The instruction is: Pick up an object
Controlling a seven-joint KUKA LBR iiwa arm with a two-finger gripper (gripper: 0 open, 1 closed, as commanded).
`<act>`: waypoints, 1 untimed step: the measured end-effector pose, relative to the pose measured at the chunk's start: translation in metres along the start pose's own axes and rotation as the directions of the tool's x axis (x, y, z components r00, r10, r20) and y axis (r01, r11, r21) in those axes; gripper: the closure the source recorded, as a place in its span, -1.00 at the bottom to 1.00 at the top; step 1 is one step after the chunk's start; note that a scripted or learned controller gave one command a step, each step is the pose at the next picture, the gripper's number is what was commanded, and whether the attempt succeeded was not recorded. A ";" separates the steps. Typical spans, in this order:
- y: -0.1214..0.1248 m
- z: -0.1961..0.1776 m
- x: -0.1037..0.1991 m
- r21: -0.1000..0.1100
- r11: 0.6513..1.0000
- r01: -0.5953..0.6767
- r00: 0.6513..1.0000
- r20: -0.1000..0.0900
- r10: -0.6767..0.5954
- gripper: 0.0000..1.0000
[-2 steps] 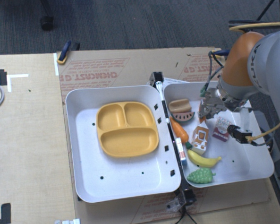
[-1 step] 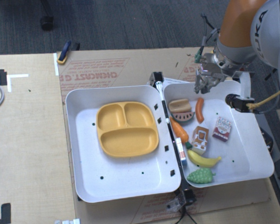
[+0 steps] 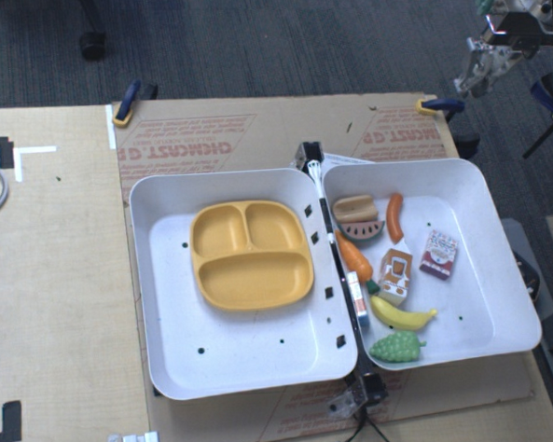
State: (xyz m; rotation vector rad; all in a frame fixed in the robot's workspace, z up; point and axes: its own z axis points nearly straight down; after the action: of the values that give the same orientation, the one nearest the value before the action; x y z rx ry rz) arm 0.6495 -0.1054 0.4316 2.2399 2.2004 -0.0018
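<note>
Fingers hang off the counter, can't tell if apart or together; approach step, and the banana sits well below-left of them in the right bin, so next move needs a reach-in and descent.

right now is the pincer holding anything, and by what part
Cannot be told: the pincer sits off past the bins' far right corner, too small and cluttered to judge. The toys lie in the right bin.
</note>
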 end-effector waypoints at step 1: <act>-0.049 0.285 -0.005 0.001 1.000 0.017 1.000 -0.002 -0.017 1.00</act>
State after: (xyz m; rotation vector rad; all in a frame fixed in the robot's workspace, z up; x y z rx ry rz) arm 0.6005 -0.1105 0.1461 2.2229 2.2208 -0.0014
